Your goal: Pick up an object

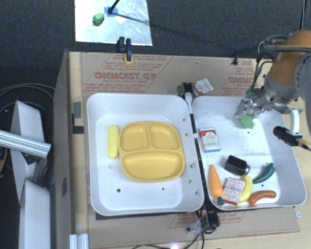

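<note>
My gripper (247, 113) hangs over the back of the right bin (285, 154), reaching in from the right. A small green knobbly object (246, 121) sits right at its fingertips, pinched between them, so the gripper is shut on it. Further forward in the same bin lie a small white and red carton (209, 139), a black block (236, 165), a carrot (214, 180), a banana (246, 188), a printed packet (231, 190), an orange sausage (260, 195) and a green pepper (264, 173).
The left bin (101, 165) holds a yellow divided plate (151, 150) and a corn cob (112, 141). A small packet (202, 86) lies on the cardboard behind the bins. A black cable end (285, 135) hangs off the arm over the right bin's right side.
</note>
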